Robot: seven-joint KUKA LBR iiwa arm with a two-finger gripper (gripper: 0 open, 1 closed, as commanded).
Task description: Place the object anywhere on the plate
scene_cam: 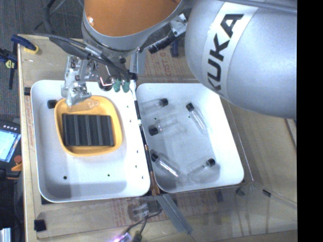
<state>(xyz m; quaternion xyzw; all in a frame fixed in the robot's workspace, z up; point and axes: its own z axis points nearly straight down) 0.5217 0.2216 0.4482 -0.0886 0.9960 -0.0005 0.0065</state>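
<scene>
Vials are lying scattered in the right bin [229, 135]: clear little tubes with black caps, one near the top [154, 104], one at the upper right [196, 115], one by the dividing wall [162, 128], and two along the bottom [164, 164] [201, 168]. I am hanging my pincer [75, 92] over the left bin [45, 175], right at the upper edge of the orange plate [115, 116] with the dark ribbed insert. Something clear and glassy [92, 104] is glinting on the plate just beside my pincer; I am reading it as a vial, though glare is making that uncertain. I cannot tell whether my pincer is spread or pressed together, nor whether it is pinching anything.

I am judging the task as near its end: if that glint is the vial resting on the plate, only letting go and lifting away is remaining.

Room is looking tight at the bin's back wall and the cables behind me, while the plate's lower half and the bin floor below it are offering space.
</scene>
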